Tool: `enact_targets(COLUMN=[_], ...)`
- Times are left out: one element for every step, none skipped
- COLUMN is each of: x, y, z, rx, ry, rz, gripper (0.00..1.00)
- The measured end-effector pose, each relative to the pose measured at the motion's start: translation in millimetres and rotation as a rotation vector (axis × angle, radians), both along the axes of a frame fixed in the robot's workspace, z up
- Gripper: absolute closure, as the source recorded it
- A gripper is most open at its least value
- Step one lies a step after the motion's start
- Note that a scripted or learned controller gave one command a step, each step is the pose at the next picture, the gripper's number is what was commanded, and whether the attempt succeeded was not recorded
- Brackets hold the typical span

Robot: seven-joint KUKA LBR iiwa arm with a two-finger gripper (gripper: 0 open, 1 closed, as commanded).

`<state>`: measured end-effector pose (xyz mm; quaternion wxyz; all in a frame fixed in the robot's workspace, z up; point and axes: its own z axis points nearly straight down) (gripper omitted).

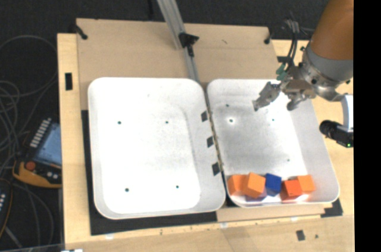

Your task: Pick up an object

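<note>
The claw (277,98) hangs over the far part of the right bin (309,131), its two fingers spread apart with nothing between them. Well below it in the view, along the bin's near wall, lie the orange blocks (247,184) and a blue block (272,182), huddled in a row. The left bin (149,143) lies to its left.

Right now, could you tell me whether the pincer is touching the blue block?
Apart. The camera view shows the pincer over the upper part of the right bin, while the blue block sits among orange blocks at its lower edge, bare floor between.
</note>
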<state>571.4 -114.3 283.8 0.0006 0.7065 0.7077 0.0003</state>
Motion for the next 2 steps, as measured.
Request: enact_targets(x=[-17,-61], y=[27,8], z=[108,201], rx=[-0.001,-0.003], ry=[-0.010,-0.012], rz=[0.003,-0.003], gripper=[0.00,0.00])
